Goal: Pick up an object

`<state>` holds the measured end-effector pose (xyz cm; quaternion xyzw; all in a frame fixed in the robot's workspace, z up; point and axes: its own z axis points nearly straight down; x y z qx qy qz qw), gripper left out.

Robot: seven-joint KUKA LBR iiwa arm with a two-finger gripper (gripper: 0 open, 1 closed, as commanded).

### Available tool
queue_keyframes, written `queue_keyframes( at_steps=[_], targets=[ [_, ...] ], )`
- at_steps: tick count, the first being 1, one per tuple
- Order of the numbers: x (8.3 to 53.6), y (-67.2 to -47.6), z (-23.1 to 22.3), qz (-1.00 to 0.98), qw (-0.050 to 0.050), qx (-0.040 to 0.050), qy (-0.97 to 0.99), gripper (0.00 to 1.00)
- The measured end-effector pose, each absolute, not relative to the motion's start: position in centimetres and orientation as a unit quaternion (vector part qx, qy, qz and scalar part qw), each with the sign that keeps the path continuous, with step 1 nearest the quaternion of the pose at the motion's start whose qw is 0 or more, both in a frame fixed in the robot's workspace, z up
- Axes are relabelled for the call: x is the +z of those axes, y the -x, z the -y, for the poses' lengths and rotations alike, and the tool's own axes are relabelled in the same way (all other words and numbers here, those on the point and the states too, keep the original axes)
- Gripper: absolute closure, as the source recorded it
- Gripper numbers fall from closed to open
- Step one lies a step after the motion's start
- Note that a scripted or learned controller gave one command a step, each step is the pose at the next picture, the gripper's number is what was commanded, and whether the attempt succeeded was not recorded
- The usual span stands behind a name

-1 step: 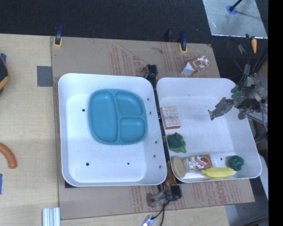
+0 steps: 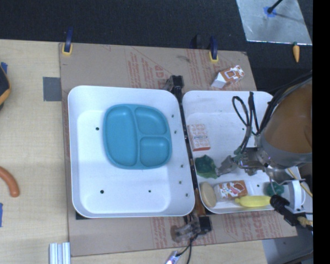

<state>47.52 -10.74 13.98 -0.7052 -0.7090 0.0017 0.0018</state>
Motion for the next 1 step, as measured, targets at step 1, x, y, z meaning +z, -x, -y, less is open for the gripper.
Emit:
queue_keyframes(
  at_steps=[1],
  targets=[
    [9.13, -55.53, 12.7, 0.709, 0.001, 0.0014, 0.705, 0.0]
  ],
)
